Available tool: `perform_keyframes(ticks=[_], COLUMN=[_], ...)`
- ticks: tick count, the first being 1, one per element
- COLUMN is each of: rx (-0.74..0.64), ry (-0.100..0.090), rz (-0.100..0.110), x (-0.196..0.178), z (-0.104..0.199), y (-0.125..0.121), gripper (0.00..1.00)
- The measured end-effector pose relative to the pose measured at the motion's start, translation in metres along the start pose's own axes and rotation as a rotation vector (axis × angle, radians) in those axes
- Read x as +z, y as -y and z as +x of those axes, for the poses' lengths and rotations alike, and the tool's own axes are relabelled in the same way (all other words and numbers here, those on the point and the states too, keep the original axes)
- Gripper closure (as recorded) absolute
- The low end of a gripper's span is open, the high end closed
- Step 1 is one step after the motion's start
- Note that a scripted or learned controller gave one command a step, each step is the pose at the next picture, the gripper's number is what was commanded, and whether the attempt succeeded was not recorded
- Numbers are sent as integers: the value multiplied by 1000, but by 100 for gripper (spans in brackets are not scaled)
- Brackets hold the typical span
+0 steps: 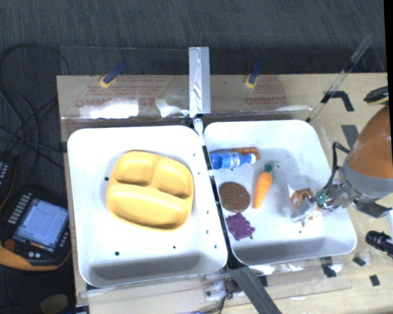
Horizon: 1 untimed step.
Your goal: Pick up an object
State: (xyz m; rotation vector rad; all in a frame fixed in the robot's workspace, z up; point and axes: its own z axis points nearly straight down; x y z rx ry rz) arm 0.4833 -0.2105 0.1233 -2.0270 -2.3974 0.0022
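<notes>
Two white bins (79, 193) — one yellow bread (150, 189), one carrot (262, 188), one bottle (232, 159) — tool (310, 209) state unclear.

Grey arm (374, 183), orange band (379, 150) above wrist.

Yellow bread loaf (150, 189) in left bin (96, 258); bottle (232, 159), carrot (262, 188), cookie (234, 196) in right bin (334, 241)

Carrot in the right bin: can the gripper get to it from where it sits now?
Probably yes. The carrot lies apart from the brown disc and the blue bottle, with bare bin floor between it and the gripper at the right bin's right side. Nothing blocks that stretch.
</notes>
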Motion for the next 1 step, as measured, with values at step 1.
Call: perform_keyframes(ticks=[1], rx=[31], ry=[1], rz=[0], x=[-93], z=[64], y=[-11], gripper=[100])
